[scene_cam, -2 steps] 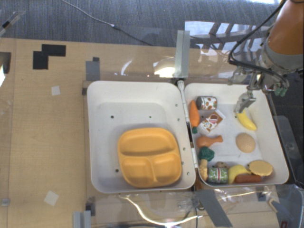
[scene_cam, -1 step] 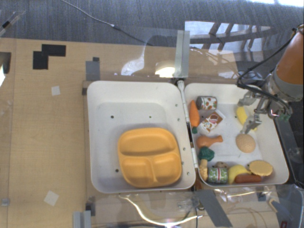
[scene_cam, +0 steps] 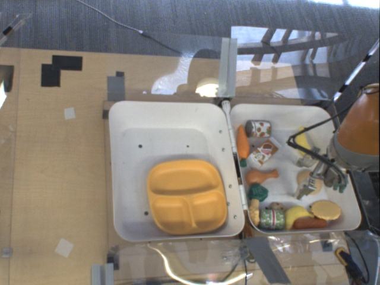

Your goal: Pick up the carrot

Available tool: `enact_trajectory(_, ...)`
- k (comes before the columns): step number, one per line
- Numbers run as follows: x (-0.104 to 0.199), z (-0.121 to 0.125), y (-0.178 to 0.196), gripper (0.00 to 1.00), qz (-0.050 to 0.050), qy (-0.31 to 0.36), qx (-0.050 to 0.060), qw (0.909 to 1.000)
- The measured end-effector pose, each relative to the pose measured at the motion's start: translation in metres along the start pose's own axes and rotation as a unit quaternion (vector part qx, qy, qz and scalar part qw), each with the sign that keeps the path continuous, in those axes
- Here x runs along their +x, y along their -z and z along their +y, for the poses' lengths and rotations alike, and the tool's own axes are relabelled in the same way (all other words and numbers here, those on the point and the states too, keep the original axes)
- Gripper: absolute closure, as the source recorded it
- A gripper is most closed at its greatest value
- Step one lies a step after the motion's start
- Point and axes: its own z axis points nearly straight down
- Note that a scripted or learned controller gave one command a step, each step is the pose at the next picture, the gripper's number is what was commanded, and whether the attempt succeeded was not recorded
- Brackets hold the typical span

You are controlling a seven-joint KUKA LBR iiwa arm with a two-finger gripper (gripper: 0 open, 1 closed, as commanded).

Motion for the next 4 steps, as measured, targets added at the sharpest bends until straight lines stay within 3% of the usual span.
enact_trajectory(1,-0.003,0.002,0.013,1.00,-0.004,0.003,0.000,1.0000)
enact_trajectory(2,0.031,-0.023,0.015,1.00,0.005,0.132,0.000,0.9912)
enact_trajectory(3,0.033,-0.024,0.103,1.00,0.001,0.208,0.001,0.9781)
enact_trajectory(4,0.023,-0.019,0.076,1.00,0.005,0.306,-0.002,0.9520)
